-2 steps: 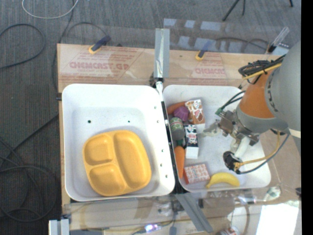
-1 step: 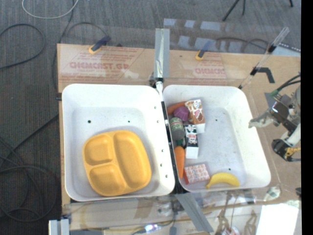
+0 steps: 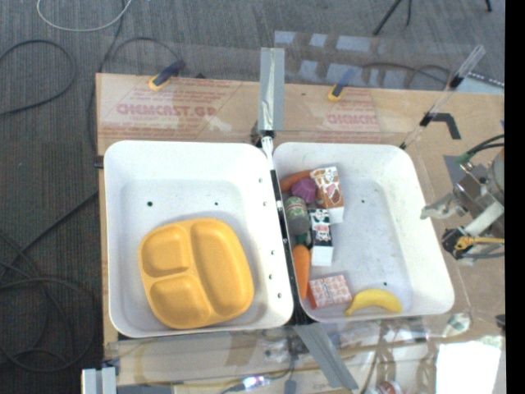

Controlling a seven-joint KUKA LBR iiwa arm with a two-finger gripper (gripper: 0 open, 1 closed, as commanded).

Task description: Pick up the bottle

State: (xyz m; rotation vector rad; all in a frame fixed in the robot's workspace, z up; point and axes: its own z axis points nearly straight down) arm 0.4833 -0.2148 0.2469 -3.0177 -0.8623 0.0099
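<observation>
Bottle [image 3: 296, 217] lies in the right bin [image 3: 410, 220], close against its left wall, crowded by a carrot [image 3: 301, 271], small cartons [image 3: 321, 235] and a purple item [image 3: 303, 190]. Approach from above, aligning the tool [image 3: 472, 220] across the bottle's narrow width and avoiding the neighbours. The bottle appears dark green, small and capped. The tool sits outside the bin's right edge; its opening cannot be judged.

Dark grey ribbed carpet floor [image 3: 205, 15] surrounds the bench, crossed by thin looping black and white cables [image 3: 78, 11]. A flat brown cardboard sheet [image 3: 180, 109] covers the benchtop, evenly lit.
</observation>
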